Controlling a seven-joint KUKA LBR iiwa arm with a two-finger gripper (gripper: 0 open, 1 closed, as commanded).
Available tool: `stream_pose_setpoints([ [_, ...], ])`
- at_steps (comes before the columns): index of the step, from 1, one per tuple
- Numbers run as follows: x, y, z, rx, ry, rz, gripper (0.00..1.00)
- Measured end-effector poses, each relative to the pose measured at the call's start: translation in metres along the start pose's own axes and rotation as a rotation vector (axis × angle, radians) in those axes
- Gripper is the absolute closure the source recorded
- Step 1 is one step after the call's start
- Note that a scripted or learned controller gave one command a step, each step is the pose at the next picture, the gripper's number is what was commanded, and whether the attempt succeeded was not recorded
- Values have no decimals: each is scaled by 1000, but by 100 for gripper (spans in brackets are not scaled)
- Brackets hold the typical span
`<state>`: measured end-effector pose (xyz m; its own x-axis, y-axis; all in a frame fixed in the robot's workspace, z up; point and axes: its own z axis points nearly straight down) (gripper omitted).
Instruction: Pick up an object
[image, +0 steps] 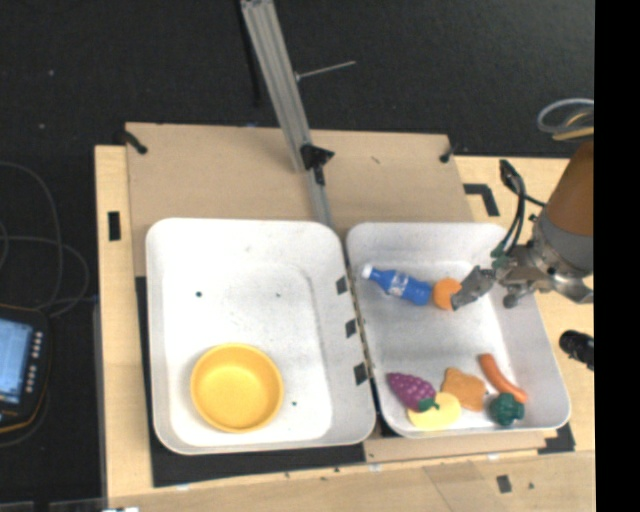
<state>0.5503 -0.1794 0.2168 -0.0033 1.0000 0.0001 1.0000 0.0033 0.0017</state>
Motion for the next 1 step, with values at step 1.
stream_pose_setpoints([
  [1,0,0,0,0,0,1,0],
])
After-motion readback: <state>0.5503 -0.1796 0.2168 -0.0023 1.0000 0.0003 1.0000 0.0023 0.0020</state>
